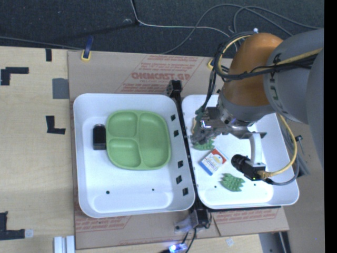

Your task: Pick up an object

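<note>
In the camera view, the arm (274, 78) reaches in from the right of the frame and bends down over the right bin (279, 196), with the gripper (201, 133) low at that bin's left edge, just beside the divider between the two bins. Whether it has closed on anything cannot be told from here; its tip sits over a small green item (206, 144), touching or nearly so, but nothing is plainly seen held. Near it, toward the lower centre of the right bin, lie a small card-like packet (212, 161) with red and blue on it and a spiky green toy (232, 183), apart from each other. The left bin (84, 183) holds a green divided plate (138, 139) with a small black block (99, 137) just beside its left rim. To do the pick well, the tool should probably centre squarely over one piece, away from the bin wall, since crowding the divider risks a glancing grip.
</note>
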Robot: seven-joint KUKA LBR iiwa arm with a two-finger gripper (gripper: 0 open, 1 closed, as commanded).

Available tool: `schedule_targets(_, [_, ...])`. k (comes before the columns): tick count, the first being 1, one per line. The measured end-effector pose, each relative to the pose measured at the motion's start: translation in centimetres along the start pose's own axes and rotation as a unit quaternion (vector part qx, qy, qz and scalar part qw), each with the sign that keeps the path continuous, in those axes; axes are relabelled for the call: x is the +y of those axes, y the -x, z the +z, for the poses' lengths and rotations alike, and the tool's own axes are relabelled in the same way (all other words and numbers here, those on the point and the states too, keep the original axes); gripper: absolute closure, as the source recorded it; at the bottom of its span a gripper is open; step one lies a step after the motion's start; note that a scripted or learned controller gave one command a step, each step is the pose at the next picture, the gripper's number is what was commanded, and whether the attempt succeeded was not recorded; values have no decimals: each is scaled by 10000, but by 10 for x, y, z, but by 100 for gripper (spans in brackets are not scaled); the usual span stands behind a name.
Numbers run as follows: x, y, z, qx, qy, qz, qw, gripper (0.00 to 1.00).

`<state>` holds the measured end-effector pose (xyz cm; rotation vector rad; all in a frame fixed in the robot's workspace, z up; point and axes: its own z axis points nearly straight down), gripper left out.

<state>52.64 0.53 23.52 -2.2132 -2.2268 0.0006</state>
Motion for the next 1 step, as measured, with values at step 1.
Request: schedule_targets(1, [11, -51, 14, -5, -6, 1, 10000, 100])
